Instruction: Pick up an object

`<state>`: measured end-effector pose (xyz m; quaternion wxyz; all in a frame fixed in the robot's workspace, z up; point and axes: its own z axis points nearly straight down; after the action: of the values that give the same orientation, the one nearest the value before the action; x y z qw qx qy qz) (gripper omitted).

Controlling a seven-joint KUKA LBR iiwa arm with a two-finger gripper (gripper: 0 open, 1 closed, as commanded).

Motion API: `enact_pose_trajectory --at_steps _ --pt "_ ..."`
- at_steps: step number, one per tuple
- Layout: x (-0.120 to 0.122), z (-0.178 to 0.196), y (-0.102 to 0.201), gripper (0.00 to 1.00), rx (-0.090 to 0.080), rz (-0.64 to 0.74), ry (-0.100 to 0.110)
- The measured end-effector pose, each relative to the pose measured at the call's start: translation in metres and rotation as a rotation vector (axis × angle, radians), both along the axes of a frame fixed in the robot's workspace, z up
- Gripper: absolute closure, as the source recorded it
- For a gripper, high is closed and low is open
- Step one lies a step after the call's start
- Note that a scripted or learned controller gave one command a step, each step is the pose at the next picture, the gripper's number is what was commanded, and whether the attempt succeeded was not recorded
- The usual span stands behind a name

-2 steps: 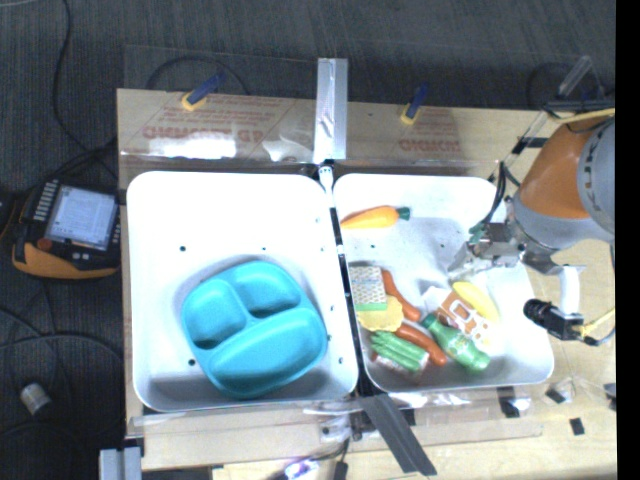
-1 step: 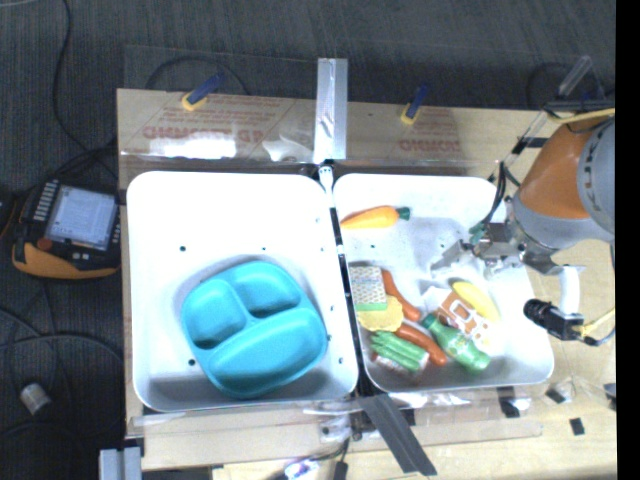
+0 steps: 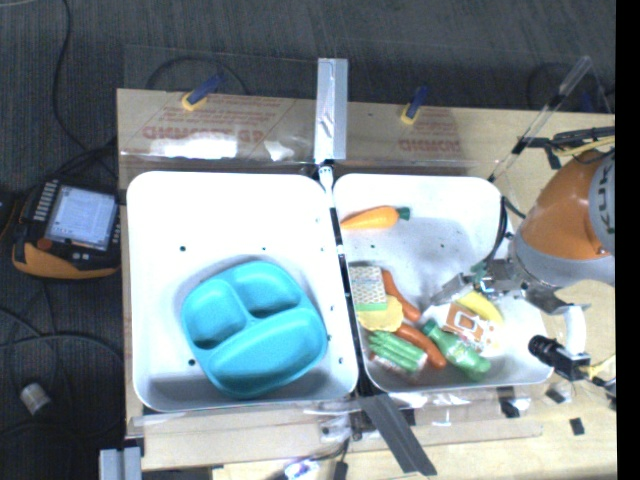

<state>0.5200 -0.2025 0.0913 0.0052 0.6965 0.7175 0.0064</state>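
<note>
Glossy blue three-section plate [image 3: 254,326], left bin [image 3: 150,218] | plastic carrot [image 3: 372,218], right bin [image 3: 470,193] | gripper [image 3: 470,290] jaws: cannot tell

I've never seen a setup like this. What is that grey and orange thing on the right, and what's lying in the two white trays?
That is a robot arm, seen from a camera fixed above the bench and looking down. It reaches in from the right, and its gripper sits low over the right bin. That bin holds toy food: a carrot lying apart near the top, and a pile of pieces in yellow, orange and green. The left bin holds a blue divided plate. Whether the gripper holds anything is hard to tell.
</note>
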Motion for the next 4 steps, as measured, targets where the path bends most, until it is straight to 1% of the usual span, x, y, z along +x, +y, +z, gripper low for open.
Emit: enact_pose_trajectory --at_steps 1,2,3,4 --pt "0.001 0.009 0.000 1.00 -0.001 0.000 -0.001" --pt "0.001 0.009 0.000 0.00 -0.001 0.000 -0.001" --pt "-0.036 0.091 0.066 0.00 -0.001 -0.046 0.020" --pt "-0.036 0.164 0.083 0.00 -0.002 -0.484 0.019"
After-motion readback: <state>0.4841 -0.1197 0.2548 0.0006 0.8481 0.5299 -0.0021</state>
